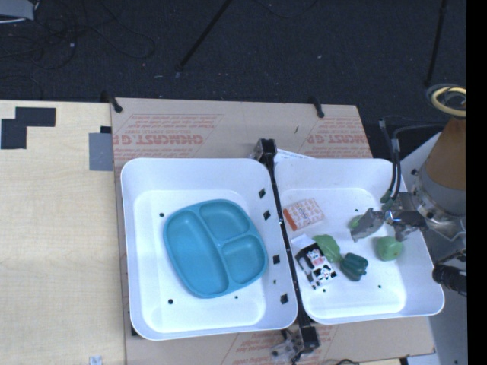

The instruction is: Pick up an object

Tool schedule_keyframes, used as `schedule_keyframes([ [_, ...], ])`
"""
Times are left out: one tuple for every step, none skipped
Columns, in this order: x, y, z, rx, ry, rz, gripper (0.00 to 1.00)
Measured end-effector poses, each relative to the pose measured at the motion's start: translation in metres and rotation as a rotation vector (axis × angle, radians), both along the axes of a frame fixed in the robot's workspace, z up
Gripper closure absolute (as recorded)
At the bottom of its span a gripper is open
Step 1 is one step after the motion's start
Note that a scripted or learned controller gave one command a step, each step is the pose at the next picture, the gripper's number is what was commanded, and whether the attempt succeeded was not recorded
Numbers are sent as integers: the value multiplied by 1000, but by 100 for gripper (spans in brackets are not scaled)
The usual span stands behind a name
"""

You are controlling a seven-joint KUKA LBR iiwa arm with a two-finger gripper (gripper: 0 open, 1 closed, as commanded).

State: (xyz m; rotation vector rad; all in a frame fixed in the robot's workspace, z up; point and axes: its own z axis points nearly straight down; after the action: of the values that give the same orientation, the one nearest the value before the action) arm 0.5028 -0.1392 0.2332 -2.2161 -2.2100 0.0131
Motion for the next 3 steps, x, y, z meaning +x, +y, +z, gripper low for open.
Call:
schedule_keyframes([
  [2, 0, 6, -3, -13, 2, 0],
  [4, 7, -39, 0, -7, 3, 0],
  [6, 12, -102, 0, -6, 2, 0],
])
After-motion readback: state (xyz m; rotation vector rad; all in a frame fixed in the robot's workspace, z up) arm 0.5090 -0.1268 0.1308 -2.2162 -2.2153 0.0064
